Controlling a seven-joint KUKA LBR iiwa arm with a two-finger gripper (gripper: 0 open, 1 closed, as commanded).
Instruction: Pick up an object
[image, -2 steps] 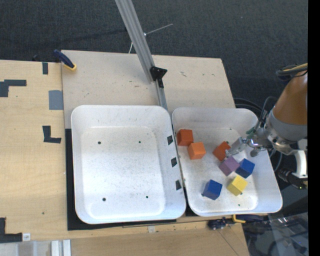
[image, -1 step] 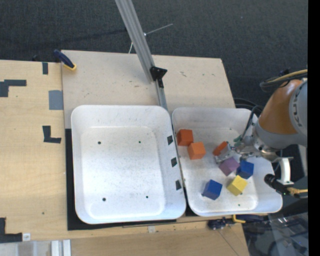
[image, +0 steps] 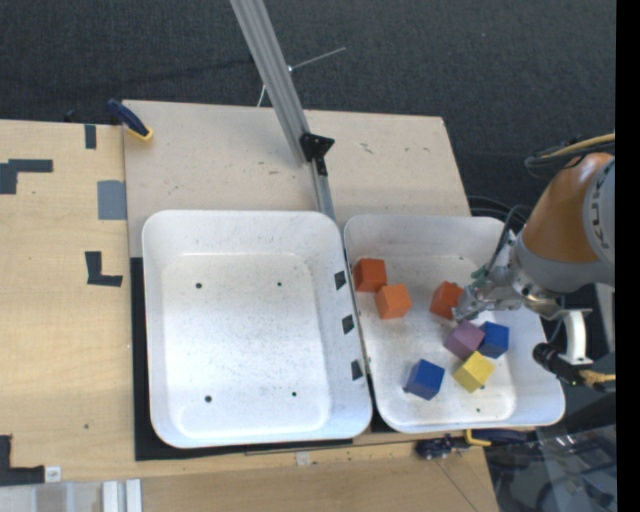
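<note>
Six cubes crowd the right bin; gripper sits low between orange cube and purple cube, grip state unreadable, so it risks nudging neighbours and missing.

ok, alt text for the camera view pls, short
The arm's end effector is down in the right bin among seven small blocks: three orange, two blue, one purple, one yellow. It sits between an orange block and the purple one. The left bin lies beside it.

bench: wood | left bin | right bin | touching
</note>
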